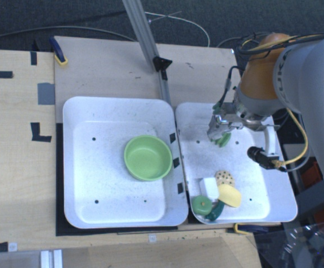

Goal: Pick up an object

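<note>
My gripper (220, 135) hangs over the far part of the right bin (274, 202), the arm reaching in from the right. A small green object (224, 140) shows between its fingertips, and the gripper is shut on it. In the bin's near left corner lie a yellow piece (230, 196), a speckled tan piece (224, 177), a white block (209, 186) and a green round piece with a teal part (204, 206).
A light green bowl (147, 157) sits in the middle of the left bin (84, 149). A grey metal pole (142, 24) slants down to the wall between the bins. Cables loop behind the bench at the top.
</note>
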